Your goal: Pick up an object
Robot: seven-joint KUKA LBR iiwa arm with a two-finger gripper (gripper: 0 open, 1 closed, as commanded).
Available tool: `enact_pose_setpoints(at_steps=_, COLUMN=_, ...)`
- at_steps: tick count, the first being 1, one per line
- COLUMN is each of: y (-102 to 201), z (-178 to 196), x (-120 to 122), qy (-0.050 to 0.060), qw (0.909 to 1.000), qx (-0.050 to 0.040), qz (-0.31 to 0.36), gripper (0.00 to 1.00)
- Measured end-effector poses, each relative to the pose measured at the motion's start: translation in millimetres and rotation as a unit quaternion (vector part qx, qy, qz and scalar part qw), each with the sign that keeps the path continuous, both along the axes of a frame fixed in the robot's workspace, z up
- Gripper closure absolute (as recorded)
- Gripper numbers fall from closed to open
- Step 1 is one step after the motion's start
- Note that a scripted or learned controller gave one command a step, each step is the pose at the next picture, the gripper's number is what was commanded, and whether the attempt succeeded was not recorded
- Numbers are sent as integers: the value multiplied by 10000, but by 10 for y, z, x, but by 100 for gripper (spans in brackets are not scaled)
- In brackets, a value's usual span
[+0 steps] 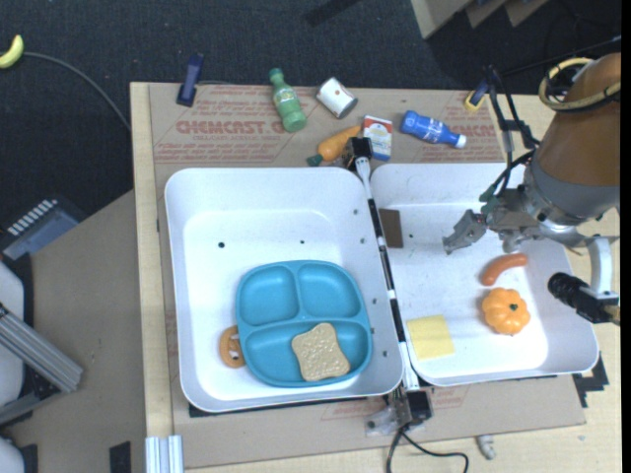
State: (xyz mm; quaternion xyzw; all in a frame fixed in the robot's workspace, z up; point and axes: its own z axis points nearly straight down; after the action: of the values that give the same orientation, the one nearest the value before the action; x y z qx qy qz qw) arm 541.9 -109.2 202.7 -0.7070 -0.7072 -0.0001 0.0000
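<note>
My gripper hangs over the right bin, near its far right side, open with nothing between its fingers. An orange sausage lies just below it on the bin floor. A small orange pumpkin sits nearer the front, and a yellow cheese slice lies at the front left. A brown block rests against the bin's left wall.
The left bin holds a blue divided plate with a toast slice and a pretzel beside it. Behind the bins lie a green bottle, a white can, a carton and a blue bottle.
</note>
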Motion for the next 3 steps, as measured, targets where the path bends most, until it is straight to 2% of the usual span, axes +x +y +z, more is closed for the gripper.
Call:
enact_pose_setpoints(at_steps=1, y=-731, z=-279, x=99, qy=-5, qw=10000, qx=-10, qz=-9, gripper=0)
enact_pose_setpoints(at_steps=2, y=-927, z=-1184, x=46, qy=3, qw=10000, qx=-1, qz=-4, gripper=0)
enact_pose_setpoints(at_steps=3, y=-706, z=-1186, x=-600, qy=9, qw=10000, qx=3, qz=-5, gripper=0)
